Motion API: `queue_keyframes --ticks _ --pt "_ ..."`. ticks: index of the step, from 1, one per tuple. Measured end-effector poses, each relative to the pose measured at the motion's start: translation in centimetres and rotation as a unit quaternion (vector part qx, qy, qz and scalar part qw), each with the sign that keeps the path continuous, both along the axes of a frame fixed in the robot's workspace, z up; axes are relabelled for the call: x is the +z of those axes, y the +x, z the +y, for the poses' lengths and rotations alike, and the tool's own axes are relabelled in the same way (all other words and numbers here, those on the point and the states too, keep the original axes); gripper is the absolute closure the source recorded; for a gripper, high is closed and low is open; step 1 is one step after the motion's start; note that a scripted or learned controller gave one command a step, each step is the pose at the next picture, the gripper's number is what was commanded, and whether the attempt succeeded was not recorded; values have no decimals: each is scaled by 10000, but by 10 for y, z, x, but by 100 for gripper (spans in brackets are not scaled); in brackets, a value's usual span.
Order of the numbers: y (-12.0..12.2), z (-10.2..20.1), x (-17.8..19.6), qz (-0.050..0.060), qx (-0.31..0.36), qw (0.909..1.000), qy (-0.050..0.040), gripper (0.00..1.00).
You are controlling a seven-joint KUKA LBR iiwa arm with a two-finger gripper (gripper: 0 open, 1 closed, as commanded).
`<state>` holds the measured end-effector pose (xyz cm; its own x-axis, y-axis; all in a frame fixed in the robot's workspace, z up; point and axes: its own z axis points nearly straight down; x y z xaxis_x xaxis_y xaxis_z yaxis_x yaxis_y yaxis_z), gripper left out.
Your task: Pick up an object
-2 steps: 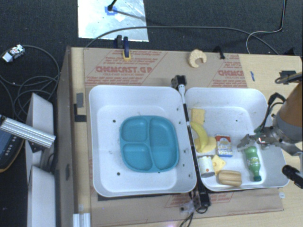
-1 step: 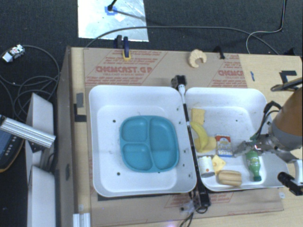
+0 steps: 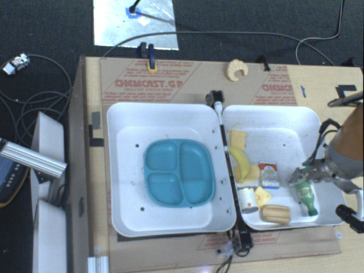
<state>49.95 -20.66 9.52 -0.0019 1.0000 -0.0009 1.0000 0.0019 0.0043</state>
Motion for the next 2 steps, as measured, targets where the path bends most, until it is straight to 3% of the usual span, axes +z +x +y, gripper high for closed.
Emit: queue_keyframes --ticks 1,2 --pt "94 84 78 -2 12 10000 8 100" --pt "67 148 129 7 13 10000 9 100"
